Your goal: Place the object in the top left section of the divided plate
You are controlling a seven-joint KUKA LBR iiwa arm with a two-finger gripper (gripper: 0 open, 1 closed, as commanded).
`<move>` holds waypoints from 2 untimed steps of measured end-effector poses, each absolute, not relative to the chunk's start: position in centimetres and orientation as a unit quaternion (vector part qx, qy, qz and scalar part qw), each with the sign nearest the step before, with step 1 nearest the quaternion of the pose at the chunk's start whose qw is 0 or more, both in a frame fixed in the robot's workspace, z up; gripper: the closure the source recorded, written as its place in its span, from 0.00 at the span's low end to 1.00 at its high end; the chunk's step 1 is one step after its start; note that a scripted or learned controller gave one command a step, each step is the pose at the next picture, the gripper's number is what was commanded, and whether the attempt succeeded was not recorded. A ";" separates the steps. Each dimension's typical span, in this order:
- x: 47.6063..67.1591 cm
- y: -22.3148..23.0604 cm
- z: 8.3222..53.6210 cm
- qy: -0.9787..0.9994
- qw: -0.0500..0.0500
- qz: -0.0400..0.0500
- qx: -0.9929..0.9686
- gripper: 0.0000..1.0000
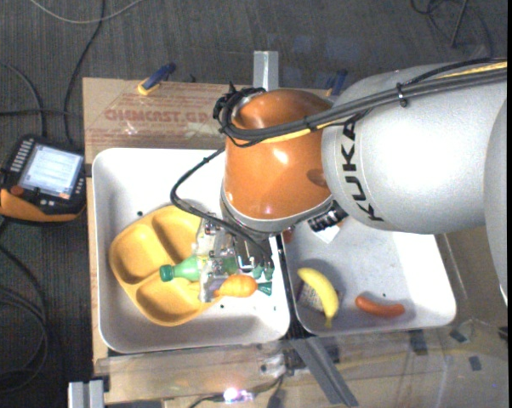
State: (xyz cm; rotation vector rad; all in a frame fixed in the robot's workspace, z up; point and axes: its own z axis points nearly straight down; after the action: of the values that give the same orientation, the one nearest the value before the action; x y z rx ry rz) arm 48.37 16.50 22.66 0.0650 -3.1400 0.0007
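A yellow divided plate (pixel 141 253) lies in the left bin. My gripper (pixel 224 269) hangs over the plate's right edge, under the orange wrist band. A green bottle-shaped toy (pixel 181 270) pokes out to the gripper's left, over the ridge between the plate's sections. An orange carrot-like toy (pixel 237 287) sits just below and right of the gripper, at the plate's rim. The gripper body hides whether either toy is held.
The left bin's white floor (pixel 128 185) surrounds the plate. In the right bin lie a yellow banana (pixel 321 291) and a red sausage (pixel 380 307). A teach pendant (pixel 42 179) rests off the bench at the left. The arm covers the divide between the bins.
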 end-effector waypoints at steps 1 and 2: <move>48.4 16.5 22.7 -1.000 0.000 0.000 0.021 0.00; 48.9 23.4 16.1 -0.998 0.002 0.000 -0.067 0.00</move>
State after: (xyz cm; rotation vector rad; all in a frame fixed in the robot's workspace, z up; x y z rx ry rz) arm 48.86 23.42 16.10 -0.2096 -3.1310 0.0001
